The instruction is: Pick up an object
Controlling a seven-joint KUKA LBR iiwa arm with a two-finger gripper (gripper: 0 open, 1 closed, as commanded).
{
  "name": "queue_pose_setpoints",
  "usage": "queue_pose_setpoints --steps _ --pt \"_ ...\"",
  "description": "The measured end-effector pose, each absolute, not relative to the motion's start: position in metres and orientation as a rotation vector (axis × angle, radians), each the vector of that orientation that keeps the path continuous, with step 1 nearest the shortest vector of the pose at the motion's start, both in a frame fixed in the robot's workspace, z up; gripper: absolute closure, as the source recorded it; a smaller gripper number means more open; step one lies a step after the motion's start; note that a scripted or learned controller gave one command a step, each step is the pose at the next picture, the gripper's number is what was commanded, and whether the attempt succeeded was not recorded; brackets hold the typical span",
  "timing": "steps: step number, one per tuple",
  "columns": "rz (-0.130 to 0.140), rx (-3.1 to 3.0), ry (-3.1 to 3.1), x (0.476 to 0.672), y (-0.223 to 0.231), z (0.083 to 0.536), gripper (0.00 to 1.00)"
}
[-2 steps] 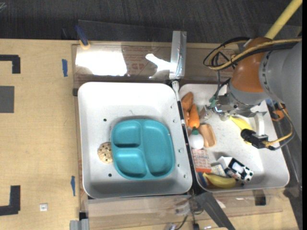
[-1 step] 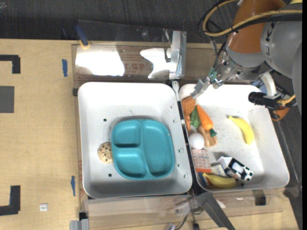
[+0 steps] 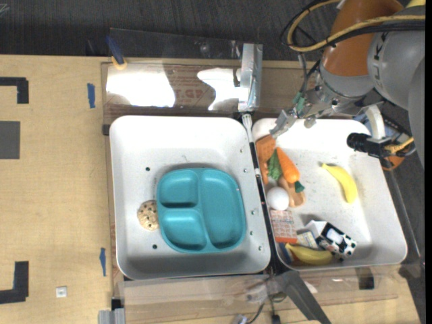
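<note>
My gripper (image 3: 297,119) hangs over the far left corner of the right bin (image 3: 381,208), its two fingers spread apart with nothing between them. Just below it along the bin's left wall lie an orange carrot (image 3: 288,167), a white egg (image 3: 277,198) and a red-and-white packet (image 3: 282,223). A yellow banana (image 3: 342,181) lies in the middle of the bin. A second banana (image 3: 309,254) and a black-and-white toy (image 3: 335,240) sit at the near edge.
The left bin (image 3: 128,140) holds a teal divided plate (image 3: 200,208) and a cookie (image 3: 148,214) beside it. The grey arm with its orange band (image 3: 358,19) and cables fills the top right. A metal post (image 3: 250,73) stands behind the bins.
</note>
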State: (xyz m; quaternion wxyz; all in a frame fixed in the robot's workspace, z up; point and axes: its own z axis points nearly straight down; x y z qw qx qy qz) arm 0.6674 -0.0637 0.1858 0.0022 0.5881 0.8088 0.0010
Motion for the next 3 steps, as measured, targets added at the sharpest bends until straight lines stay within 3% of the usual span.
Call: queue_pose_setpoints --steps 1,2,3 --pt "0.003 1.33 2.839 0.601 -0.101 0.087 0.0" --pt "0.009 1.328 2.831 0.604 -0.101 0.1 1.0" --pt "0.009 1.328 2.837 0.609 -0.025 0.189 1.0"
